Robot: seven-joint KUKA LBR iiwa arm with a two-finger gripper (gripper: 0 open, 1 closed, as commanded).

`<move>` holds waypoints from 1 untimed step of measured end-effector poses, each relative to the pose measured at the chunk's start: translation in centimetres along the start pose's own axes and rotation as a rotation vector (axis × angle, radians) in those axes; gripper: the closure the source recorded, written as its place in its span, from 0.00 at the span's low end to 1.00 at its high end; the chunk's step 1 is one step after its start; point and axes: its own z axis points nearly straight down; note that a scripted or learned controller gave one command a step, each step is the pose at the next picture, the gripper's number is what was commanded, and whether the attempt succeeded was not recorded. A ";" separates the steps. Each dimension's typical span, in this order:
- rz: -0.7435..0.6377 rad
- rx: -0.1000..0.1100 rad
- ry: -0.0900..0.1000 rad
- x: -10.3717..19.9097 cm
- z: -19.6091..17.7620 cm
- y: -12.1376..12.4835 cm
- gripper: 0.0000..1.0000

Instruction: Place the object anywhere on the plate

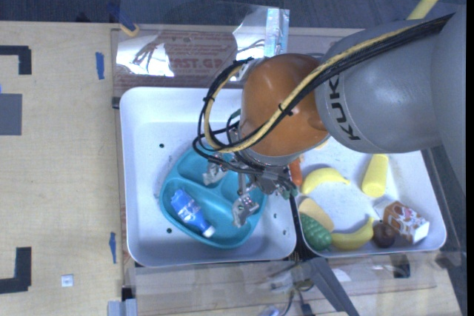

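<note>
The end effector (246,196) hung over the blue plate (222,229) in the left bin (141,159) — whether it gripped anything could not be told. A blue tube (189,211) lay on the plate, so the placing step looked done; next — likely a clean lift away.

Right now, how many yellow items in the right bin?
3: a banana near the front, a rounded piece by the left wall, a block mid-bin. The arm may hide more.

Robotics lab: KUKA arm (385,96), wooden bench (59,159), white bins (141,159).
</note>
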 end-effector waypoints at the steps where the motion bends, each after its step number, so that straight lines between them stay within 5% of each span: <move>1: 0.280 0.005 -0.007 -2.2 -5.2 -10.0 0.00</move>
